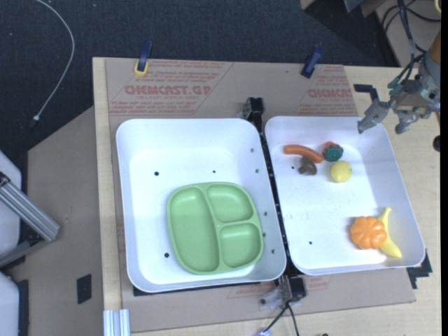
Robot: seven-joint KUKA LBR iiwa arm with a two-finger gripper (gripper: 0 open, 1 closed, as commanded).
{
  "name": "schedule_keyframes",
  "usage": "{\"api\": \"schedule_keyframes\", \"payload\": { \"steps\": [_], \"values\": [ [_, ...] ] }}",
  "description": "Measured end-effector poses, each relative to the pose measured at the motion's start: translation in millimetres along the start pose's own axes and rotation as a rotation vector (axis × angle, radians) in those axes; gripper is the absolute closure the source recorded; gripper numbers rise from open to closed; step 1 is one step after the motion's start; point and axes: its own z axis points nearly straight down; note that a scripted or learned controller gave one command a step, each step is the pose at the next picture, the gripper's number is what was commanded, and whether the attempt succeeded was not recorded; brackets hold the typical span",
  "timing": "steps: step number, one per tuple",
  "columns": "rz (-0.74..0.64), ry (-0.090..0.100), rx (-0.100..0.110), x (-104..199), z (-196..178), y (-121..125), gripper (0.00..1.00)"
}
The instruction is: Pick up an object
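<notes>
We see the arm (428, 75) cut off by the frame's right edge, so little of it beyond the wrist is visible, and its metal parts blur against the clutter behind. The gripper (387, 121) hangs over the 1 o'clock corner of the right bin (392, 166), its two grey fingers spread wide apart with nothing between them. The things to pick lie in that bin, all toward 7 and 8 o'clock of the gripper or lower. Nearest is a small cluster: a slim orange-red sausage (302, 150), a round piece in red and teal (332, 150) whose make we cannot tell, a dark brown lump (307, 166) too small to name, and a smooth yellow ball (340, 171). Well apart from these, at the bin's 5 o'clock corner, a ribbed orange pumpkin (367, 232) touches a curved yellow banana (387, 233), which partly runs behind it. The left bin (140, 145) holds a pale green plate (213, 227) with three compartments, glossy and round-cornered. Both bins are shallow white plastic on a brown board (112, 103) printed with red lettering, held by two clamps (143, 59) at 12 o'clock.
</notes>
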Motion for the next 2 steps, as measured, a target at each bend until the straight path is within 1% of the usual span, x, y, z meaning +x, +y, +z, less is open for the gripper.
{"api": "schedule_keyframes", "payload": {
  "steps": [1,2],
  "values": [
    [-0.003,-0.003,-0.014,1,-8,3,0.0],
    [-0.005,-0.001,-0.007,7,54,2,0.0]
  ]
}}
